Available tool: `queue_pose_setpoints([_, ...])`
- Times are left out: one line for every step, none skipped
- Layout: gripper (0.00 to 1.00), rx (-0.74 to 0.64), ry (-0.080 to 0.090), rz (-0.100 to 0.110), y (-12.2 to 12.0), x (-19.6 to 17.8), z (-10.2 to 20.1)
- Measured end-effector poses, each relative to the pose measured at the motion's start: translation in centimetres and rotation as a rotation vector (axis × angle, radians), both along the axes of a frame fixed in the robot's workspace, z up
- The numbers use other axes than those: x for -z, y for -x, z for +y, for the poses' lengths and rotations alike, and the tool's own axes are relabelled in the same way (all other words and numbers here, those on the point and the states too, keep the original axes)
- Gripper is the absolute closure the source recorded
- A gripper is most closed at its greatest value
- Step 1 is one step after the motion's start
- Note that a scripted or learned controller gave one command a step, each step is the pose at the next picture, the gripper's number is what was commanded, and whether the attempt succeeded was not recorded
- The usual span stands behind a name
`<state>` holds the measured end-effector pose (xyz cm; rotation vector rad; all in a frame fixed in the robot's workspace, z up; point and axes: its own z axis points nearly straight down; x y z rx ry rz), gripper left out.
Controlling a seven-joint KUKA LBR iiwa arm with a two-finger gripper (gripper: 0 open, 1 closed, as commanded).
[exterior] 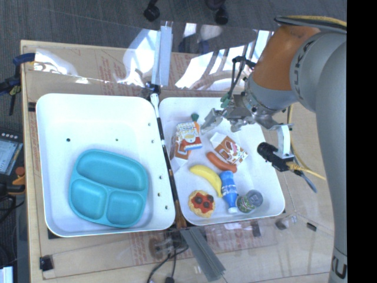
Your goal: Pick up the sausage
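Your end effector (227, 118) hung with fingers spread above the back of the right bin (272, 184), holding nothing. The sausage (220, 160) lay just in front of it, tucked against a snack packet (230, 150) and close to the banana (207, 177). You'd have judged it light, smooth, likely slippery; pinching across its middle looked safest.
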<state>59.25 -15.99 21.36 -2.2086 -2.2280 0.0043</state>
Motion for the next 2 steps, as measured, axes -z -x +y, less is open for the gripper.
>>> queue_pose_setpoints([0.00, -0.051, 0.001, 0.002, -0.3, 11.9, -2.5])
queue_pose_setpoints([1.00, -0.055, 0.001, 0.002, -0.4, 10.9, -2.5])
